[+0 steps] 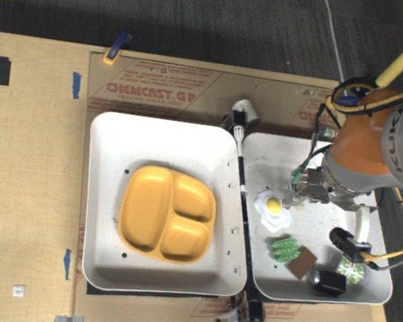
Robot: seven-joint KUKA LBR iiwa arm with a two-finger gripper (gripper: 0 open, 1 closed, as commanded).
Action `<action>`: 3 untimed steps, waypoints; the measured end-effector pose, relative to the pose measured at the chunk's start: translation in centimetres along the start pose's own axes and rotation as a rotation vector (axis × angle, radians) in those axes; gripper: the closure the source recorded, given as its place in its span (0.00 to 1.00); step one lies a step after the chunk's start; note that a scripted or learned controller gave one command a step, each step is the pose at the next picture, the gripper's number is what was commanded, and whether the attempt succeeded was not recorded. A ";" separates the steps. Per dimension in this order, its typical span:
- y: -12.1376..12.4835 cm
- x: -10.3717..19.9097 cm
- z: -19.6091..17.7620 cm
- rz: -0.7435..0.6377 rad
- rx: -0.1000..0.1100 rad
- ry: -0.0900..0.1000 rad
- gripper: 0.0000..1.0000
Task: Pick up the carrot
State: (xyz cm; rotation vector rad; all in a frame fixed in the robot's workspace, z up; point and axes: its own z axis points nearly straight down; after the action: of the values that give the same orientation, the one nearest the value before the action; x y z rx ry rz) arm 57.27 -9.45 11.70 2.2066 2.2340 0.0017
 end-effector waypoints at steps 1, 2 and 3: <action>-0.6 0.1 -10.7 -0.258 -0.001 0.000 1.00; -4.8 1.0 -10.5 -0.188 0.004 0.002 1.00; -4.8 1.0 -10.5 -0.188 0.003 0.002 0.00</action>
State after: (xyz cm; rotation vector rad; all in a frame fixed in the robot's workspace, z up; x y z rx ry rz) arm 52.46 -8.54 22.18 1.9898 2.4334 -0.0005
